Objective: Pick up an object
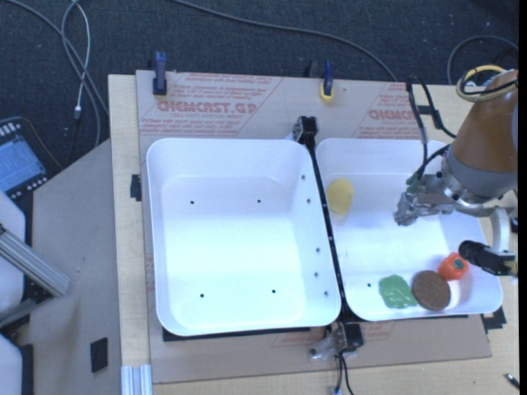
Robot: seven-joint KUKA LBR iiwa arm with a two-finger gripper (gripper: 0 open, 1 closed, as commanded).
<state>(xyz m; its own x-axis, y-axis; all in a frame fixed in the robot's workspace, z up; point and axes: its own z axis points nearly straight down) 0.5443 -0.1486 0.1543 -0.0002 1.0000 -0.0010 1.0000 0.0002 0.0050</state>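
The right bin (370, 245) holds a pale yellow rounded object (339, 195) near its left wall. A green lumpy object (397, 291), a brown disc (431, 290) and a small orange-red object (453, 267) lie along its front right part. My gripper (410, 207) hangs over the middle right of this bin, to the right of the yellow object and apart from it. Nothing shows between its fingers.
The left bin (239, 237) lies beside the right one, sharing a black centre divider (319, 220). Blue and yellow clamps (159, 64) hold the board at the back. Cables run across the dark floor behind. The arm's orange band (486, 138) is at the right edge.
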